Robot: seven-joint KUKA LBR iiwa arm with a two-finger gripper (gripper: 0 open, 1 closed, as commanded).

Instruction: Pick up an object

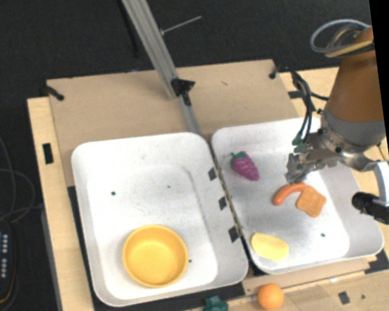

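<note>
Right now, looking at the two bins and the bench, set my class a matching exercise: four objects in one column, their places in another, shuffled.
Objects:
1. yellow bowl
2. purple grapes
3. orange ball
4. pale yellow piece

Places:
A. on the bench, in front of the bins
B. right bin, front left corner
C. left bin, towards the front
D. right bin, towards the back left

Pairs: 1-C, 2-D, 3-A, 4-B

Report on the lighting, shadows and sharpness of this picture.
Camera view: even, soft light, with only faint shadows under the yellow bowl and the purple grapes; no strong glare on the white bins; the gripper looks slightly blurred, and the whole picture is a little grainy.
</note>
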